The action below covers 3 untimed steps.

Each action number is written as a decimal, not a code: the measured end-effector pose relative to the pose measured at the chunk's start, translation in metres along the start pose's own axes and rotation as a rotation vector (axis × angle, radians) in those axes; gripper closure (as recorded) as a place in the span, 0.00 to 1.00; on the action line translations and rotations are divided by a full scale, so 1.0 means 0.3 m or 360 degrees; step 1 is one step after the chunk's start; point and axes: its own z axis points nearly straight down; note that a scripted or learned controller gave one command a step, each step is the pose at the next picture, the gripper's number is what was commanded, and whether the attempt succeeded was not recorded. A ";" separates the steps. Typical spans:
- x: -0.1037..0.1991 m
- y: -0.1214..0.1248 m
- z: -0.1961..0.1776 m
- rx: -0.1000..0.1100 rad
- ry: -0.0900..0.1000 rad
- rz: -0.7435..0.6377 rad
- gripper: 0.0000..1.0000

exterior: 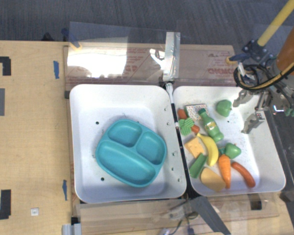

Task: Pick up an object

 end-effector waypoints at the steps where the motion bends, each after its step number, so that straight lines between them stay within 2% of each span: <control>1: -0.079 0.098 0.355 0.0001 -0.0006 -0.0193 0.00; 2: -0.007 0.234 0.363 0.0002 -0.0011 -0.0048 0.00; 3: 0.365 0.282 0.359 0.0003 -0.0011 -0.0259 0.00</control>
